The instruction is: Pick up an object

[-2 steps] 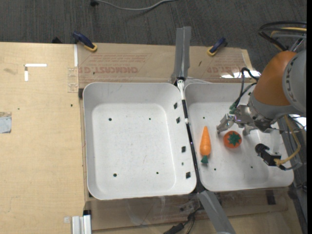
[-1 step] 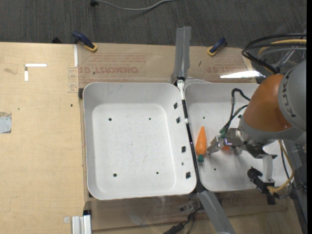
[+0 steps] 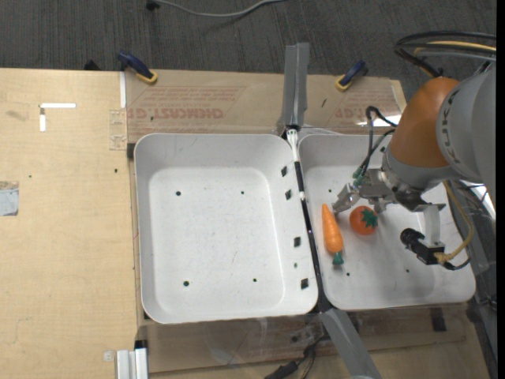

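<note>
Tomato (image 3: pixel 364 220) — small, round, red-orange, green-topped — is seen in the right bin (image 3: pixel 394 290), just beside a carrot (image 3: pixel 331 229). The gripper (image 3: pixel 359 200) is spread open above it, nothing held.

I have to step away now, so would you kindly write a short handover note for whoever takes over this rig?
Tool: low in the right bin, right over the tomato; whether it has closed on the tomato can't be judged from this angle.
Things: the tomato sits in the right bin, under the tool. The carrot lies just to its left, near the divider, apart from the tomato.
Done: the arm has reached the tomato.
Left: confirm a grasp, then lift.
</note>
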`<state>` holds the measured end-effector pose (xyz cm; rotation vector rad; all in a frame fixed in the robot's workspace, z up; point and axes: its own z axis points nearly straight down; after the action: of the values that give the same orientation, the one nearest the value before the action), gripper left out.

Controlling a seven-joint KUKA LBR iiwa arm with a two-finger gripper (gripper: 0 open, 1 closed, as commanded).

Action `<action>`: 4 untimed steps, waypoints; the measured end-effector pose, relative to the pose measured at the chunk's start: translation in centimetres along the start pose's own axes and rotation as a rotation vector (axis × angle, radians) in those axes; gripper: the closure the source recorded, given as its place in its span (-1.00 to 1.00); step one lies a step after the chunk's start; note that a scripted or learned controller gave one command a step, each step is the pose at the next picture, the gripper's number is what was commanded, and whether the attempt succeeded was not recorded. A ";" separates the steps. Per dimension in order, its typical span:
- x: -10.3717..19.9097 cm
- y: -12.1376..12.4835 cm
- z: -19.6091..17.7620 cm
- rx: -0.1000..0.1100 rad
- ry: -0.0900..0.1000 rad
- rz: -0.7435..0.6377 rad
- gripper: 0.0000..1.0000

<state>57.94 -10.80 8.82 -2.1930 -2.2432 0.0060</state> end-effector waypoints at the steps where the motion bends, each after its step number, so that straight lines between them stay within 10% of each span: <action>1: -9.5 -6.4 -9.7 -0.001 -0.001 -0.170 -1.00; 2: -4.3 -1.2 -0.1 -0.002 0.000 -0.091 -1.00; 4: 1.3 -10.4 0.1 0.004 0.001 0.300 -1.00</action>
<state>47.54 -9.72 8.78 -2.5006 -1.8888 0.0107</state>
